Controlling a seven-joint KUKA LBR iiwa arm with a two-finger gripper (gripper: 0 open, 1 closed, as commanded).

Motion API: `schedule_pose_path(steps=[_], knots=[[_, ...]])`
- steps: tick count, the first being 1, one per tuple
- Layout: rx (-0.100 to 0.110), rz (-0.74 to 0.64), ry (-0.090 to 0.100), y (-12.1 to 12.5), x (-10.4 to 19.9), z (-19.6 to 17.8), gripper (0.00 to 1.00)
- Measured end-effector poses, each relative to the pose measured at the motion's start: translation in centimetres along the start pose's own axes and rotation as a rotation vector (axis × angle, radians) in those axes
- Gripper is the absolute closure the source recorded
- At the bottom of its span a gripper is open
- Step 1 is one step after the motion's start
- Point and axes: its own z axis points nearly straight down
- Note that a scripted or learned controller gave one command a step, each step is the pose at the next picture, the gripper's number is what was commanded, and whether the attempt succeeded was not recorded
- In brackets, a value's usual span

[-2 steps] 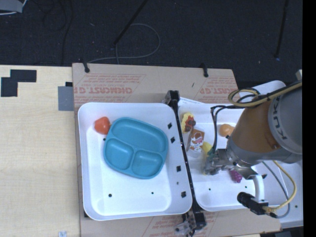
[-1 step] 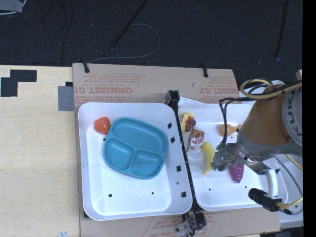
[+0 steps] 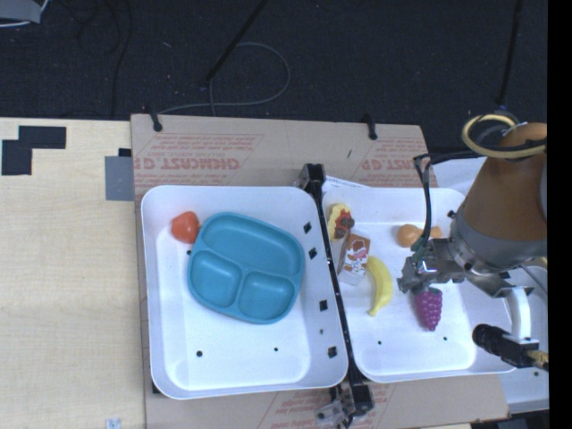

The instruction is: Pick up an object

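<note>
Purple grape bunch (image 3: 429, 308) lies in the right bin (image 3: 393, 365), directly under the pincer (image 3: 420, 278); pincer's finger state cannot be determined.

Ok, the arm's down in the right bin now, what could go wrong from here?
The gripper sits right above the purple grapes, with the banana and a small orange fruit close by. A descent slightly off could nudge a neighbour instead. The grapes are lumpy and might slip out.
</note>
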Motion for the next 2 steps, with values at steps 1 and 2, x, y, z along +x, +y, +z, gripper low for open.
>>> schedule_pose_path(steps=[1, 2], knots=[[0.004, 0.000, 0.000, 0.1, -0.1, -1.6, 1.00], [0.005, -0.004, 0.002, 3.0, 4.7, -1.4, 1.00]])
